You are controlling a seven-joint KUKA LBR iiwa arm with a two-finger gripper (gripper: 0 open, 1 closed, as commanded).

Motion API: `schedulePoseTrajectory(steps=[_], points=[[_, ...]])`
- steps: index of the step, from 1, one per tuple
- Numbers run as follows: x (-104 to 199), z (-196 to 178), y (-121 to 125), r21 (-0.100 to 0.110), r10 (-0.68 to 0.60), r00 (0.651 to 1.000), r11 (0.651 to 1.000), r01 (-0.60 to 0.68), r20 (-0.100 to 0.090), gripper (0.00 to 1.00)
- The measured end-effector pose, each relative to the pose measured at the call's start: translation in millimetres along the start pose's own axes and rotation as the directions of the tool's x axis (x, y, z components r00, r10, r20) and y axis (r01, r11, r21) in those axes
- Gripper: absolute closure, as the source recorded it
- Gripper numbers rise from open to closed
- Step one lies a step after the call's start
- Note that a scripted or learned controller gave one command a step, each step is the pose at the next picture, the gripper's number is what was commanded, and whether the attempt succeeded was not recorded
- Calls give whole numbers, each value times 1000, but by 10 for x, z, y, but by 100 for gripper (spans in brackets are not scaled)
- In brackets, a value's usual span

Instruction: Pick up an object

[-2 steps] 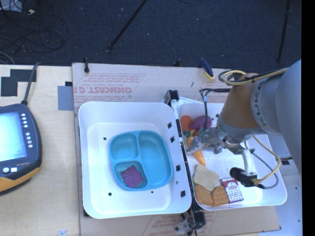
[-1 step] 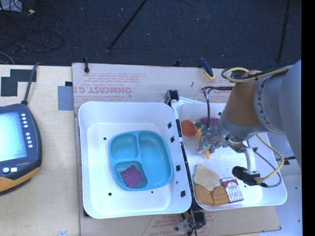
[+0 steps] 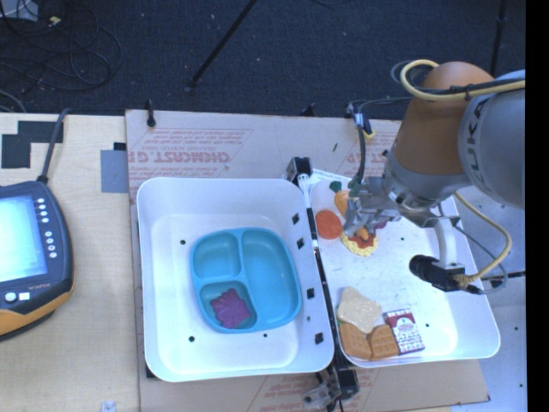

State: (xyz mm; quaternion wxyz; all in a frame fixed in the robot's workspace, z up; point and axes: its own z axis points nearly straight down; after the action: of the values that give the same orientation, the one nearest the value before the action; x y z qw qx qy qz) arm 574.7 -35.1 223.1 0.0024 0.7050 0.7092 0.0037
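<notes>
One pincer (image 3: 364, 227) hangs low in the right bin (image 3: 480, 333), directly over a yellow-and-red toy (image 3: 360, 244); I cannot tell how it is set.

Two white bins: the left bin (image 3: 163, 230) and the right bin (image 3: 467, 333). One blue tray (image 3: 266, 269) with three compartments, holding one purple piece (image 3: 229, 307). One arm (image 3: 446, 136) with one claw (image 3: 367, 223). One orange-red disc (image 3: 328, 224), one yellow-and-red piece (image 3: 360, 244), one bread slice (image 3: 358, 309), two crackers (image 3: 369, 342), one red packet (image 3: 404, 330). One pendant (image 3: 26, 256) beside the worktop (image 3: 86, 144).
</notes>
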Motion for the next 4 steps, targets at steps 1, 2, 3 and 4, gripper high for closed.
schedulePoseTrajectory(steps=[1, 2, 3, 4], points=[[-333, 110, 407, 9, 7, 1000, 1000, -7, 3, 100], [49, 381, 345, 15, 4, 1000, 1000, -4, 0, 100], [264, 366, 701, 9, 4, 1000, 1000, -4, 1, 100], [377, 365, 419, 14, 4, 1000, 1000, -4, 2, 100]])
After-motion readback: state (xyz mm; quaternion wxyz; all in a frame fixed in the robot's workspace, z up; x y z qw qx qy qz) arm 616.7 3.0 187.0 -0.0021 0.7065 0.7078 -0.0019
